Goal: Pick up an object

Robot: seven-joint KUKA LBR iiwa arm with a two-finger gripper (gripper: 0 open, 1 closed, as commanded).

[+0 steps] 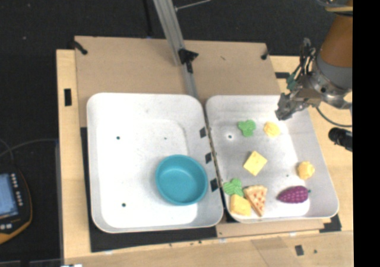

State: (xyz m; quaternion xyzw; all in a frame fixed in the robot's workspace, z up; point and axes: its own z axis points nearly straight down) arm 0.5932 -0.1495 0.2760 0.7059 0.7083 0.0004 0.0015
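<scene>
The right bin (pixel 312 141) holds several toy foods: a green leafy piece (pixel 247 127), a small yellow piece (pixel 272 129), a yellow cheese block (pixel 255 163), a yellow lemon-like piece (pixel 306 169), purple grapes (pixel 293 194), a pizza slice (pixel 256 199), a yellow chunk (pixel 240 205) and a second green piece (pixel 233 187). My gripper (pixel 285 109) hangs over the bin's far right part, just above and right of the small yellow piece. Nothing shows between its fingers.
The left bin (pixel 119 123) holds a blue bowl (pixel 181 179) near its front right corner. A grey metal post (pixel 169 19) slants up from behind the bins. A handheld controller (pixel 10 197) lies off the bench at the left.
</scene>
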